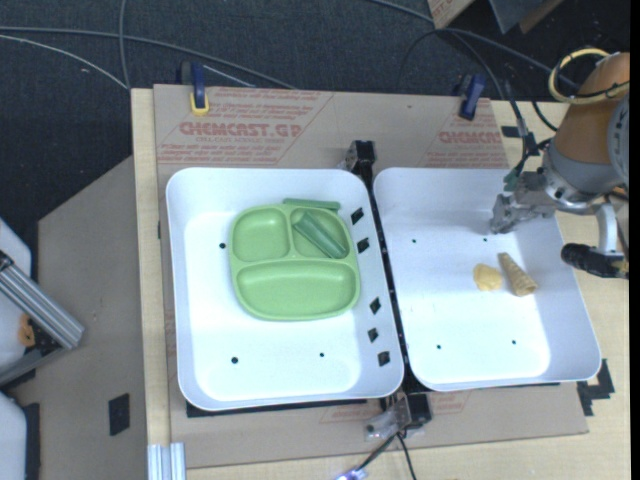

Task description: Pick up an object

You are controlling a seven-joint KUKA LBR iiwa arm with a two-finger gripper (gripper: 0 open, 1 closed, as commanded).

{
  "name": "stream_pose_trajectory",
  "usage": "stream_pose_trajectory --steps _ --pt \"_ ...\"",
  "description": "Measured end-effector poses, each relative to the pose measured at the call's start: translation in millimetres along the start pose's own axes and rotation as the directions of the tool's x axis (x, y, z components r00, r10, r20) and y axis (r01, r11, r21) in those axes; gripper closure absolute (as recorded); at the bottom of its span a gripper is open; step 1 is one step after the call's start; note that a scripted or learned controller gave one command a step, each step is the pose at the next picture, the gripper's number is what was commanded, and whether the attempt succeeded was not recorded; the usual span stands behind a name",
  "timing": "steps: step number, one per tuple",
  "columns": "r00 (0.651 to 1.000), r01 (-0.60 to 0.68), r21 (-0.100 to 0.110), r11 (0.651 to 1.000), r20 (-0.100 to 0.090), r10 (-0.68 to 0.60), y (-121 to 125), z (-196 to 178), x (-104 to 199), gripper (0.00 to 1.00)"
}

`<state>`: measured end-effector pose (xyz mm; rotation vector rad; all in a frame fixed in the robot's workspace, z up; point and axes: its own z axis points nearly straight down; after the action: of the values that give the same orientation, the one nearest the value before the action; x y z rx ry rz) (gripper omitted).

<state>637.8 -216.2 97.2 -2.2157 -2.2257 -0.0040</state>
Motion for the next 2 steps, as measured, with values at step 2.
stream_pose_trajectory --steps 2 --pt "1.000 -0.005 -0.006 1.000 0.005 0.005 -13 -107 -6 1.00"
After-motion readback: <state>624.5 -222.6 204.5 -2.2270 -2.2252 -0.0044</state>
